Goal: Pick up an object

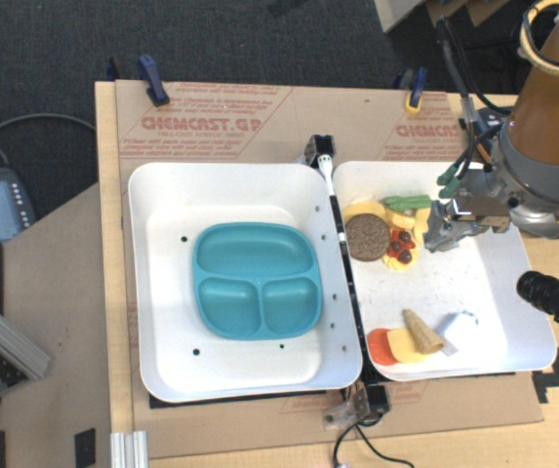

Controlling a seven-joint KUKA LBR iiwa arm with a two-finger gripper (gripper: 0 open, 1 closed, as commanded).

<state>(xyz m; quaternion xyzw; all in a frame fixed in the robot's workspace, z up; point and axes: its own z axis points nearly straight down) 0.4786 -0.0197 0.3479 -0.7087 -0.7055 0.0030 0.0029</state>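
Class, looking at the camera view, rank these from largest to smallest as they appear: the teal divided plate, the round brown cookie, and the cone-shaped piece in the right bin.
1. teal divided plate, by far the largest.
2. round brown cookie.
3. cone-shaped piece, a little smaller than the cookie, though the gap is modest.

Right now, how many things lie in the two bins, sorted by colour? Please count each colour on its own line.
Teal: 1, the divided plate in the left bin
Brown: 1, the round patty
Green: 1, the long piece
Tan: 1, the cone
Orange: 1, the flat piece
Yellow: at least 2, some partly hidden
Total: at least 7
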